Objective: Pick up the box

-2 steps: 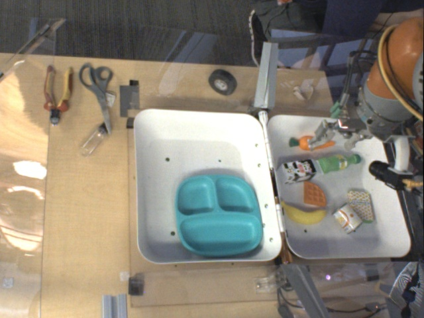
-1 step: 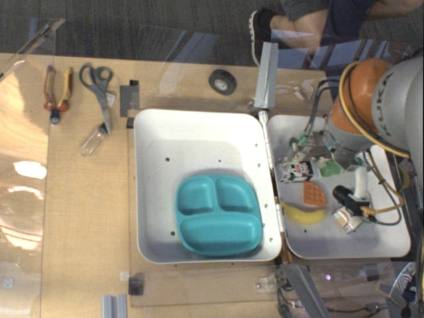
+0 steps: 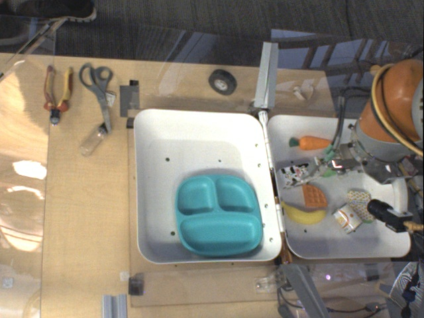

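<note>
A small white box with dark print (image 3: 295, 173) lies in the left part of the right bin (image 3: 344, 247), close to the wall it shares with the left bin. My gripper (image 3: 333, 163) hangs low over the right bin, just right of the box and below the carrot (image 3: 310, 142). A small green piece shows at its tip. The grey arm with its orange band (image 3: 397, 101) covers the bin's upper right corner. I see nothing lifted off the bin floor.
In the right bin also lie an orange waffle-like piece (image 3: 314, 195), a banana (image 3: 303, 214), a small pale can-like item (image 3: 348, 218) and a patterned piece (image 3: 360, 198). The left bin (image 3: 159, 177) holds a teal divided plate (image 3: 218, 216). Scissors (image 3: 99, 88), pliers (image 3: 56, 91) and a tape roll (image 3: 222, 81) rest on the bench.
</note>
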{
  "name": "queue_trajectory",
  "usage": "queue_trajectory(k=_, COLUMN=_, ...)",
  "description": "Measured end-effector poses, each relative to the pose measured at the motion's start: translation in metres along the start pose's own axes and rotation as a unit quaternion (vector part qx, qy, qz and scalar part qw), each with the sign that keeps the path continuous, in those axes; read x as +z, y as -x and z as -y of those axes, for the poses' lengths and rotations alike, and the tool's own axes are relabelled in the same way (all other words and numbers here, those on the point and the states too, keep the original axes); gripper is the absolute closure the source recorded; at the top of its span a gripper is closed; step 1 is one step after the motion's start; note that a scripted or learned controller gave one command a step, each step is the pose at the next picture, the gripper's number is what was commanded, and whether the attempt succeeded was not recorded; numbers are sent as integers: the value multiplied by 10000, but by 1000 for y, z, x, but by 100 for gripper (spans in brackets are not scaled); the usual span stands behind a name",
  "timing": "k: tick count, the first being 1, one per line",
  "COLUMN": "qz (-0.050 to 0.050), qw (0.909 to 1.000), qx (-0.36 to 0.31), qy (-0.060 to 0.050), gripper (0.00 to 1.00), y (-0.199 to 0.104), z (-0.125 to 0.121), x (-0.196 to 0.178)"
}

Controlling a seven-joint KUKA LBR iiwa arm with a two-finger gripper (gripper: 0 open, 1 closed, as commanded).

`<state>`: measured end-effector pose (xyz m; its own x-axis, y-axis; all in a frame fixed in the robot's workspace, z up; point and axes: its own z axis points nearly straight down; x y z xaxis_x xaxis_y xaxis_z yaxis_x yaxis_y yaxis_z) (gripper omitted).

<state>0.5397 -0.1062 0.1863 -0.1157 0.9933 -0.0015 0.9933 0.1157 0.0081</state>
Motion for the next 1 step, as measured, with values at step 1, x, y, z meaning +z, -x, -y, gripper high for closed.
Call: queue_trajectory(k=1, qz=5, qw=10000, qx=20, qy=40, gripper=0, y=11, z=-41, x=67)
